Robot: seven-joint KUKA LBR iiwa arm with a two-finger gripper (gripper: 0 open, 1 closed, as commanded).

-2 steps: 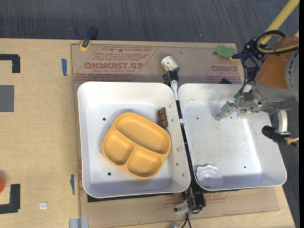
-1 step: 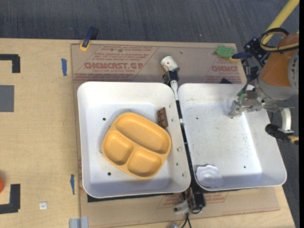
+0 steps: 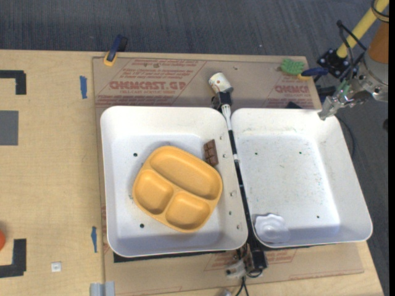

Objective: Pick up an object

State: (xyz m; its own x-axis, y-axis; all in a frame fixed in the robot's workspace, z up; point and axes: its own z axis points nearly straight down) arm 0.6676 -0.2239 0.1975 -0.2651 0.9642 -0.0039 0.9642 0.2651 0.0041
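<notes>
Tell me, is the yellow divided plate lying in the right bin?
No, the yellow divided plate lies in the left bin, while the right bin holds a small clear lid-like thing near its front left corner.

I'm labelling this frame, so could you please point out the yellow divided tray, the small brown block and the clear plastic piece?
Yellow divided tray point(image 3: 178, 188): camera view, on its central ridge.
Small brown block point(image 3: 210, 152): camera view, its middle.
Clear plastic piece point(image 3: 271, 228): camera view, its top.

Arm point(image 3: 378, 26) cut off by right edge; hand point(image 3: 327, 108) blurred.
</notes>
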